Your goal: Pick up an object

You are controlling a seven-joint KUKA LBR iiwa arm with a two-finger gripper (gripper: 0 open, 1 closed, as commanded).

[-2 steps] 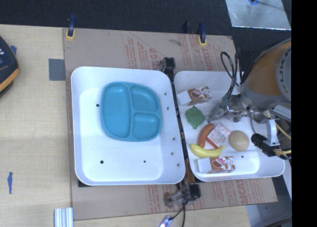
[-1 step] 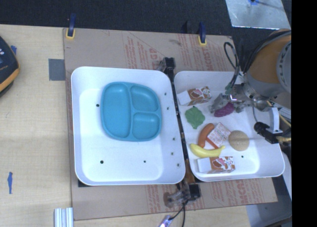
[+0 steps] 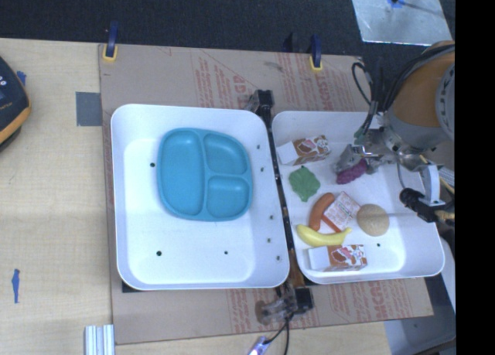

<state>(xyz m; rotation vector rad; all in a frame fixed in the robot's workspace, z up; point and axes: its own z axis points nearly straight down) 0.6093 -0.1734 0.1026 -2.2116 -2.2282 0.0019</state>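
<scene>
Hand (image 3: 357,157) low, seemingly on purple toy (image 3: 352,171)

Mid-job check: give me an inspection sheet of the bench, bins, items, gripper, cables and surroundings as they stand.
Surface: cardboard sheet clamped on the wooden bench.
Job's things: right bin holds purple item, green piece, sausage, banana, potato, two packets.
Clutter: blue divided plate in left bin.
Grippers: gripper at the purple item; grip unclear.
Cables: black cable by the arm.
Surroundings: dark floor, taped sheet.
</scene>
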